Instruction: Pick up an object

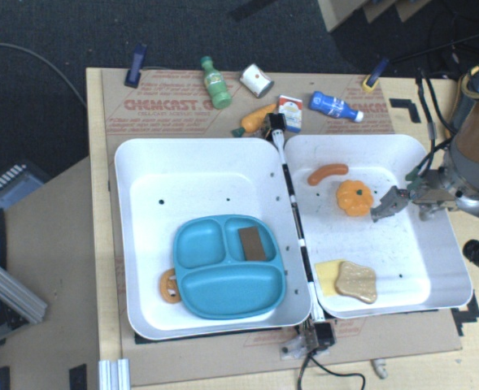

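In the right bin (434, 291) lie an orange pumpkin (354, 197), a sausage (328, 173), a yellow cheese slice (327, 276) and a tan slice of bread (357, 282) overlapping it. My gripper (388, 204) hangs low over the right bin, just right of the pumpkin, its dark fingers pointing left toward it. Nothing shows between the fingers. The left bin (141, 185) holds a blue divided plate (227, 265) with a brown block (251, 244) in one compartment, and a pretzel (169, 286) beside the plate.
Behind the bins on the bench lie a green bottle (216, 83), a white can (256, 80), a blue bottle (335, 106), a small carton (289, 112) and a carrot (255, 120). The arm (471, 161) and its cables fill the right side.
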{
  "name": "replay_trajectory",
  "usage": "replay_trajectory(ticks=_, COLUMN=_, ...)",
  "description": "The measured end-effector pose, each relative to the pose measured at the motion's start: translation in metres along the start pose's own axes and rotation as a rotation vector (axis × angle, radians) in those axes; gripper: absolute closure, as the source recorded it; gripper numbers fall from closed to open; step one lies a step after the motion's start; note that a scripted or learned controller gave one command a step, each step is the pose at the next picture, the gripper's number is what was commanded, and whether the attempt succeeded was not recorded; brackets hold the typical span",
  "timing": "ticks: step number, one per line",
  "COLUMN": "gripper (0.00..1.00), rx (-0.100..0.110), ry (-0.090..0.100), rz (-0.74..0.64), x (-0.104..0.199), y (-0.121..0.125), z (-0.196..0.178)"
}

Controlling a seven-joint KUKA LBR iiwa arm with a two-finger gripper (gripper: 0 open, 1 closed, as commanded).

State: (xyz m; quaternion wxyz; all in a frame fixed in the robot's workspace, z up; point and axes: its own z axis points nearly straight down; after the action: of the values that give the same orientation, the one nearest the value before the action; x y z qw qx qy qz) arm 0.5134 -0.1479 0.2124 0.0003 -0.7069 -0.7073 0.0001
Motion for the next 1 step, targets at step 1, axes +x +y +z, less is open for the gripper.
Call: replay_trajectory(ticks=1, gripper=0.00, rx=-0.001, ry=-0.001, rz=0.000, x=0.0000, y=0.0497, z=0.1278)
